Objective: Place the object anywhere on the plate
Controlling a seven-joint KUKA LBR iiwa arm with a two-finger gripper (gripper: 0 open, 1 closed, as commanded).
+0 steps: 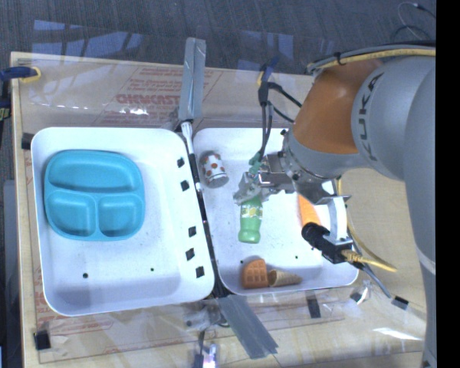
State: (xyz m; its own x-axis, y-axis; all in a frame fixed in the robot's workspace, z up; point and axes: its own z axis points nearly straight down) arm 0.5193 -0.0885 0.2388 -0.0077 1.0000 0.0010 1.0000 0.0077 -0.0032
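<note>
Over the right bin [222, 274], jaws clamped on green bottle [250, 222], blue plate [93, 193] well apart

The arm [383, 121] enters from the right side of the camera view, its grey housing filling the upper right. The orange band [330, 117] sits just above the wrist, facing the camera. Below the band, the grey wrist section narrows toward the metallic gripper [254, 184], which is directed leftward and downward. Black cables [272, 102] run from above the band down to the wrist. The state of the gripper cannot be determined.
</note>
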